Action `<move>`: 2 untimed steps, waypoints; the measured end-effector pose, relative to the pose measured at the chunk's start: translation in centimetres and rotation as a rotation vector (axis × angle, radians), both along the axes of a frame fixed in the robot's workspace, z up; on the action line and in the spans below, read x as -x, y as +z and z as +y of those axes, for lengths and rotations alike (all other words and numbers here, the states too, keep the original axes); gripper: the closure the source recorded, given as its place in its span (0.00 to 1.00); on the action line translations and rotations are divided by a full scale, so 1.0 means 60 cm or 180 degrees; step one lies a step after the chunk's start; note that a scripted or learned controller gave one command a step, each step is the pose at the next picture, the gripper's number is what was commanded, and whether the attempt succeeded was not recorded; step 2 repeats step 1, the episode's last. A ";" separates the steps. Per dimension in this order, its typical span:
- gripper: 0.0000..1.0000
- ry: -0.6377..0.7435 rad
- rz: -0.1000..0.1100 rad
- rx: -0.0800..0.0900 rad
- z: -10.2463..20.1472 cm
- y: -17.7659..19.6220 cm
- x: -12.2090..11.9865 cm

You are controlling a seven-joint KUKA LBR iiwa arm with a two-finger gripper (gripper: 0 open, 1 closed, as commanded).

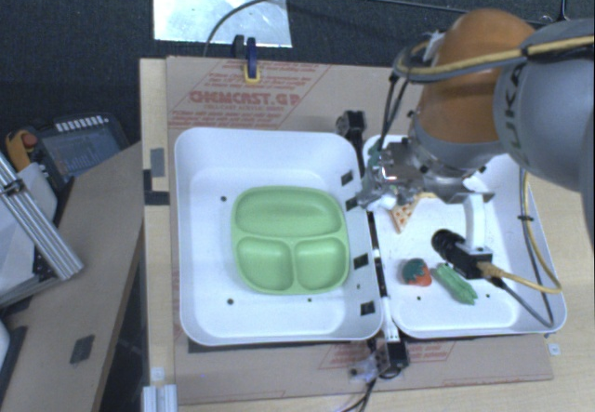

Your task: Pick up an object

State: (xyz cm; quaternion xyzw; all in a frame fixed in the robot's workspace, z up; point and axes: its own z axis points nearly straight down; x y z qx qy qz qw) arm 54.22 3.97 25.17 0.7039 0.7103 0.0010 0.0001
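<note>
Nearest me in the right bin [502, 322], a green pod [456, 285] lies close to the front rim, its long axis running from 10 to 4 o'clock. Just beside it, at its 9 o'clock, sits a small red-and-green toy piece [416, 272]. Both have bare white floor around them, more of it toward 3 o'clock

Farther in is the pizza slice [403, 214], flat on the bin floor near the wall shared with the left bin [279, 142]. I judge it the likeliest pick, since it is the closest of the 3 objects to the claw [381, 187]. It lies at about 5 o'clock from the claw, just beside it and not under it. Its long axis seems to run from 1 to 7 o'clock, with the tip toward 7, though the wrist covers part of it

The claw hangs over that shared wall, and I cannot tell whether it is open or closed; I see nothing held in it. As I read it, the coming move needs a short shift toward 5 o'clock before any descent. The wall at the slice's 9 o'clock leaves little room on that side, while the side toward 3 o'clock is open

In the left bin a green divided plate [284, 238] with 3 compartments lies well apart from the slice. The arm [548, 103] comes in from 3 o'clock above the right bin's far half
</note>
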 end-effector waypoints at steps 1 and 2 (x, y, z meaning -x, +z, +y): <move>1.00 0.0002 0.0007 -0.0001 0.096 -0.029 -0.003; 1.00 0.0002 0.0007 -0.0001 0.096 -0.029 -0.003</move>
